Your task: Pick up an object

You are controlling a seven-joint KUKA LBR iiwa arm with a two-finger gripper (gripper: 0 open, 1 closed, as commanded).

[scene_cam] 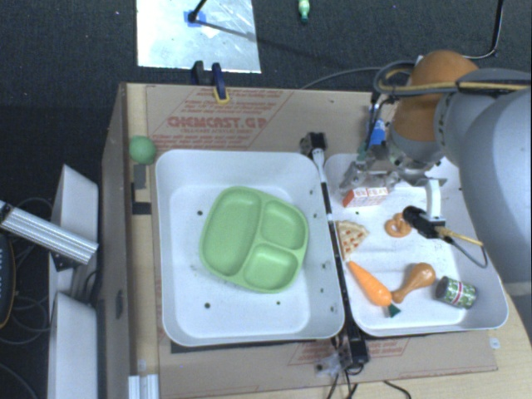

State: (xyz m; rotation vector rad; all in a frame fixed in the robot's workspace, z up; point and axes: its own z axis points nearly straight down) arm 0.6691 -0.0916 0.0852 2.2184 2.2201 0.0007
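The end effector was lowered into the far left corner of the right bin, directly over a small red and white carton; whether its grip was open or closed could not be determined. A pizza slice, carrot, drumstick and can lay nearer. The left bin held a green divided tray.
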